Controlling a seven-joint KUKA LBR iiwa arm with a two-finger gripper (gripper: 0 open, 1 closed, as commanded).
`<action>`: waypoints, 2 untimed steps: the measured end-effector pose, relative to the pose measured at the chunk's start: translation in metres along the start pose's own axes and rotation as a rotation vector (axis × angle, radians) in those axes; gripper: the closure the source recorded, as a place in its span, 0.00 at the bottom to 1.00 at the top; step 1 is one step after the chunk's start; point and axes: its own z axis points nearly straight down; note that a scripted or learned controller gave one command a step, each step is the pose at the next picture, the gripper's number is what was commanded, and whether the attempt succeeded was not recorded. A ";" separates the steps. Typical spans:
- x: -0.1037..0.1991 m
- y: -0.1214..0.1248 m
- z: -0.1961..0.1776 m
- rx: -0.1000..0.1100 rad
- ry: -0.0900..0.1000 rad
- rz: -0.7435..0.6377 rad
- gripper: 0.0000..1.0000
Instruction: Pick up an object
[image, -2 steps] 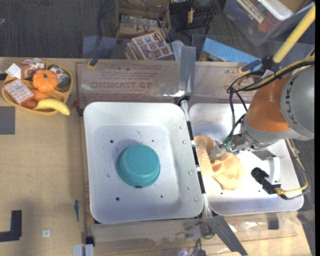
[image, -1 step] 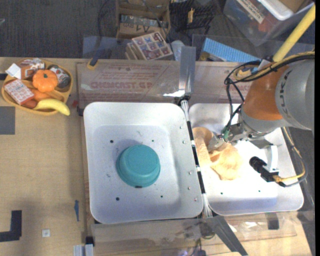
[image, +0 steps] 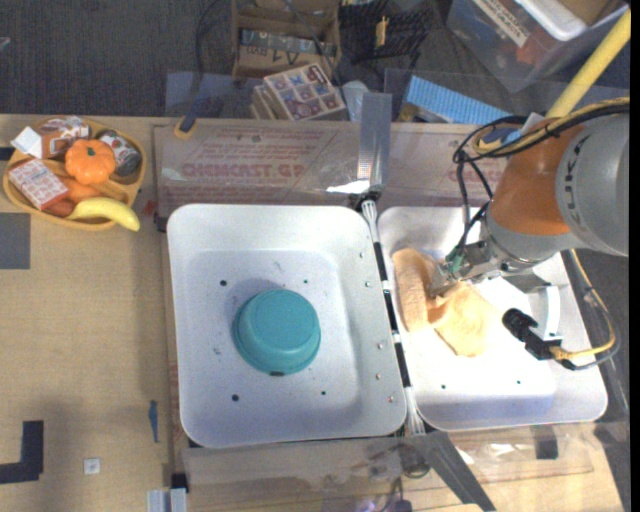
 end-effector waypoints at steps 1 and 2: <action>0.000 0.000 0.000 0.000 0.000 0.000 0.00; -0.010 0.051 0.012 0.007 0.000 0.064 0.00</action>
